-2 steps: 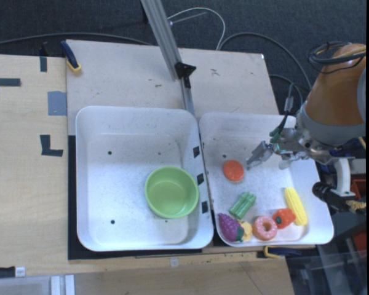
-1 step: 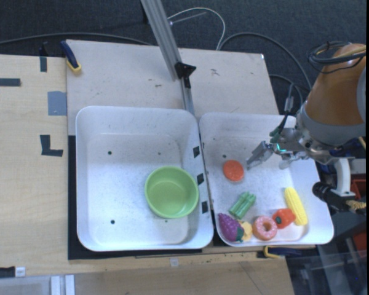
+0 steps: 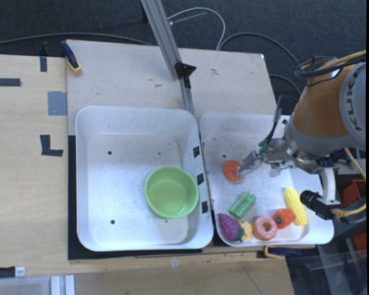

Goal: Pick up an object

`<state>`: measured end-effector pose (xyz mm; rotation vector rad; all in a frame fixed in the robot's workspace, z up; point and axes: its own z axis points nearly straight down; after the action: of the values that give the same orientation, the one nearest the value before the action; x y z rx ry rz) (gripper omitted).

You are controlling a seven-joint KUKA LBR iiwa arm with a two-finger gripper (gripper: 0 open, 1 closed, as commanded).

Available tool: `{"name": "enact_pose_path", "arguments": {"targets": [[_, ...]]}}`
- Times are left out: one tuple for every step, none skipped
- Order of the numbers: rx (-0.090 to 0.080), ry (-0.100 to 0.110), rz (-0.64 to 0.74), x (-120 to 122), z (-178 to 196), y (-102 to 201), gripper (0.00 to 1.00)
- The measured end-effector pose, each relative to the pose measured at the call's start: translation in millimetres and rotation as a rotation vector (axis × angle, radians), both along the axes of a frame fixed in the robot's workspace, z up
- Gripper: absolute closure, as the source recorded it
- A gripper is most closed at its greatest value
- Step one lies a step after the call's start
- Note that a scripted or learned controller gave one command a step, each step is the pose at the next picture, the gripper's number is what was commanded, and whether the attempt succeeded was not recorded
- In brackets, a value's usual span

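My jaws (image 3: 251, 163) hang low in the right bin (image 3: 234, 128), reaching in from the right, with their tip just beside a small red-orange toy (image 3: 233, 171) on the bin floor. From this slanted view I cannot tell whether they stand apart or together, nor whether they touch the toy; nothing shows plainly between them. Behind them comes my grey wrist, then the orange band (image 3: 320, 106) at the right edge of the view.

The red-orange toy lies near the middle of the right bin, a little toward its left wall. Below it, toward the near edge, a green ridged vegetable (image 3: 242, 204) lies at a tilt. Along the near wall a cluster of play food is gathered: a purple bunch of grapes (image 3: 229, 226) in the near left corner, a pink-frosted doughnut (image 3: 265, 227) next to it with a small yellow piece between them, then an orange-red pepper (image 3: 285, 217), and a yellow corn cob (image 3: 296, 205) lying slantwise against the right side. These are close together, some touching.

The left bin (image 3: 111, 134) sits side by side with the right one, their walls touching. In it a light green bowl (image 3: 171, 192) stands upright near the right wall, toward the near side.

Both bins rest on the pale desk (image 3: 129, 66). A grey metal bar (image 3: 162, 29) slants down from the top of the view to the far edge where the bins meet. Cables (image 3: 200, 14) loop on the dark floor beyond the desk.
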<state>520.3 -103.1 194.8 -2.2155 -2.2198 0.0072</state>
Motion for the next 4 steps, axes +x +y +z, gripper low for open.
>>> {"name": "enact_pose_path", "arguments": {"targets": [[0.000,0.001,0.000,1,-44,3,0.00],[0.001,0.002,0.000,5,-98,13,0.00],[0.002,-0.002,0.001,6,-86,13,1.00],[-0.001,-0.009,-0.001,9,-43,11,1.00]]}}
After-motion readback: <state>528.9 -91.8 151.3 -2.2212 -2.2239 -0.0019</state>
